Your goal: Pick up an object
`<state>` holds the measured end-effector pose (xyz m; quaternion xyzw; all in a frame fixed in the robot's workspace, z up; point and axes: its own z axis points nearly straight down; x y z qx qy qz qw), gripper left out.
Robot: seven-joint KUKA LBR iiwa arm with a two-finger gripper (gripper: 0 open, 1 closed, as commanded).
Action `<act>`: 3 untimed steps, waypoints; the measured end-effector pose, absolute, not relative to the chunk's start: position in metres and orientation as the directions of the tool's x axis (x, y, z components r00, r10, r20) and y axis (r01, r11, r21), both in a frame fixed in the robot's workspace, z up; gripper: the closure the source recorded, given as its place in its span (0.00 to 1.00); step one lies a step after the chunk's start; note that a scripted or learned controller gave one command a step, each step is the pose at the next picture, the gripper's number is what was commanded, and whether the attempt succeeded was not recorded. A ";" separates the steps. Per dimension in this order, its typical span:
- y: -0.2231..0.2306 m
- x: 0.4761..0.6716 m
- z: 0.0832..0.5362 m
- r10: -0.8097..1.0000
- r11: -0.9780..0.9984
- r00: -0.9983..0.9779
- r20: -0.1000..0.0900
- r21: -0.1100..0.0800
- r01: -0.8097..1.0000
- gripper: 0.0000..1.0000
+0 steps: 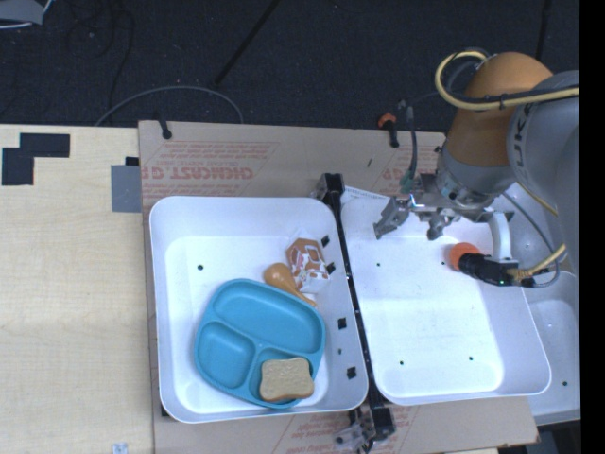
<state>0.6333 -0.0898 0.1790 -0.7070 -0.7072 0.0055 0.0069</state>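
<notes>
**Inspection: end effector over right bin, objects in both bins**

An orange object [463, 253] lay in the right bin [454, 348], near its far right corner, partly covered by black cabling. In the left bin [175, 253] a blue divided tray [236, 334] sat toward the near side, with a tan slice of toast [286, 379] resting in its near right compartment. Just beyond the tray's far edge lay an orange-tan spoon-like item [284, 278] and, touching it, a brown-and-white patterned piece [307, 258].

The end effector [416, 218] stood above the far edge of the right bin, left of the orange object and apart from it. Its fingers [389, 220] were spread apart, and nothing was seen between them. Both bins rested on a cardboard sheet [236, 159] on the bench [66, 301].
</notes>
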 end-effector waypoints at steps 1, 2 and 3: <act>-0.090 0.636 0.188 1.000 0.002 -0.002 0.001 -0.003 1.000 0.00; -0.090 0.640 0.125 1.000 0.001 -0.001 0.001 -0.009 1.000 0.00; -0.088 0.639 0.085 1.000 0.001 -0.001 0.001 -0.007 1.000 0.00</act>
